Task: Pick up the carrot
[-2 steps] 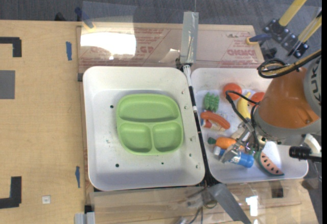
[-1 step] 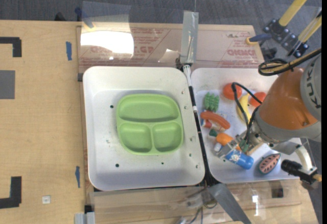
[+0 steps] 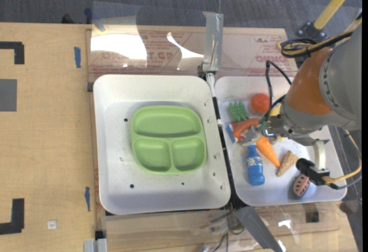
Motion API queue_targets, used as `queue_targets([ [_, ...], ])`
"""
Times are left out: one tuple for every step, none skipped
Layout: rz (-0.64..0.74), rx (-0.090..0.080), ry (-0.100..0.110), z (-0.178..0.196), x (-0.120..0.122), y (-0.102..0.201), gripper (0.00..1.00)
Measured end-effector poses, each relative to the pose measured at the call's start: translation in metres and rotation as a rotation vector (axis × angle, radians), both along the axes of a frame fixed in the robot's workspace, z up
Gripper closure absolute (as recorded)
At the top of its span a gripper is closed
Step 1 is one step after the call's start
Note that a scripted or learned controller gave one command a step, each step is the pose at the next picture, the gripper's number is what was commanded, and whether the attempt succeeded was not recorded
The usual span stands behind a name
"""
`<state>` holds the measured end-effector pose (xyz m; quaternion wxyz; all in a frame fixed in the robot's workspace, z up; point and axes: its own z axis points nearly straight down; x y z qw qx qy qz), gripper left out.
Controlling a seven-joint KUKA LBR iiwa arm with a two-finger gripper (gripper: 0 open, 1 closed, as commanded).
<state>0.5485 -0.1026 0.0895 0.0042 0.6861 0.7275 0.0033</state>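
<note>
Gripper: the gripper (image 3: 269,129) hangs low over the middle of the right bin (image 3: 330,190), just above the carrot's upper end; the wrist hides its tips, so I cannot tell whether it is released or clenched, and nothing shows as held.
Carrot: the carrot (image 3: 268,151) lies flat near the middle of the right bin, slanting from upper left to lower right, the thin end toward the bin's near edge.
Neighbours: a blue bottle (image 3: 255,166) lies just to its left, a tan cone (image 3: 285,163) just to its right, a red-orange piece (image 3: 246,126) above it toward the divider, an orange ball (image 3: 260,102) and a green toy (image 3: 238,111) nearer the far edge.
Left bin: the left bin (image 3: 109,147) carries a green divided plate (image 3: 168,138) at its centre.
Handling: probably a light, stiff, smooth plastic toy; the taper could let it slip.
Where to grip: likely across the thicker upper half, fingers crosswise to its length, clear of the bottle and cone.
</note>
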Motion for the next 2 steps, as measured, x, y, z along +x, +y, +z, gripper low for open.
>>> queue_targets([
  [0.001, -0.006, -0.008, 0.012, 0.002, -0.002, 1.00],
  [-0.102, 0.003, 0.005, 0.098, 0.041, 0.064, 1.00],
])
